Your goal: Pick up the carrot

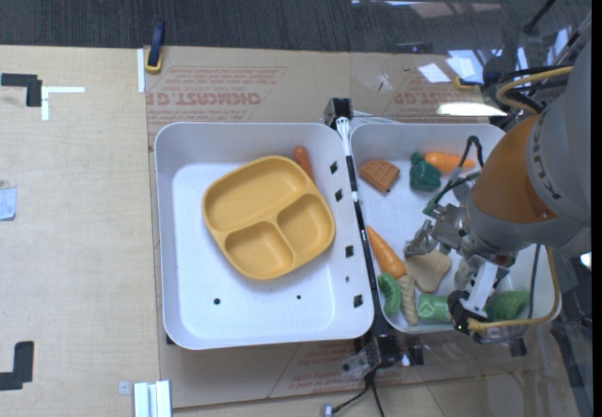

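Note:
An orange carrot (385,251) lies slanted by the left wall of the right bin (406,208), its green end (388,293) toward the front. A second orange carrot-like piece (445,161) with green leaves (424,174) lies at the back of that bin. My gripper (431,241) hangs low over the middle of the right bin, just right of the slanted carrot and above a beige piece (430,270). The arm's orange band (508,189) and grey body hide the bin's right part. Nothing orange shows in the gripper.
The left bin (179,246) holds a yellow divided plate (268,217) and a small red piece (301,159) at its back rim. A brown waffle-like piece (379,175) and green pieces (433,309) (509,303) lie in the right bin.

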You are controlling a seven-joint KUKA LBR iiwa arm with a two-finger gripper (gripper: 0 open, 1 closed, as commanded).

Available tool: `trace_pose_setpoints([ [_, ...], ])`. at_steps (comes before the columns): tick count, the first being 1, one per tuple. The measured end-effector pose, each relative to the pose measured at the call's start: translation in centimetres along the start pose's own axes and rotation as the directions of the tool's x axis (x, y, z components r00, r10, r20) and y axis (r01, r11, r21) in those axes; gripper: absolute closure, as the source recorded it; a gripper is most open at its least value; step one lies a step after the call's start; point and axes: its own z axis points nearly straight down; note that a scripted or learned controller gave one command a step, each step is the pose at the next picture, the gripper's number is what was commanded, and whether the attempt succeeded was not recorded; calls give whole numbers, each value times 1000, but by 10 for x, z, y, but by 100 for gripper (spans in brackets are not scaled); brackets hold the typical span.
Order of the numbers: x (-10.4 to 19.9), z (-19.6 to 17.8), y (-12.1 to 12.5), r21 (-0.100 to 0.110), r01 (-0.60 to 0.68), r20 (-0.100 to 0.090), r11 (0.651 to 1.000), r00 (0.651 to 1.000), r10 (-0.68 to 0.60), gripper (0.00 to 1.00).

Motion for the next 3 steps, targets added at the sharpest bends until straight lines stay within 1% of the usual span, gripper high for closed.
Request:
trace_pose_setpoints([
  [1,-2,0,-10,1,-241,-2,971,971,241,0],
  [2,4,1,-6,2,-491,2,871,871,491,0],
  [3,-2,1,11,3,-638,4,770,770,638,0],
])
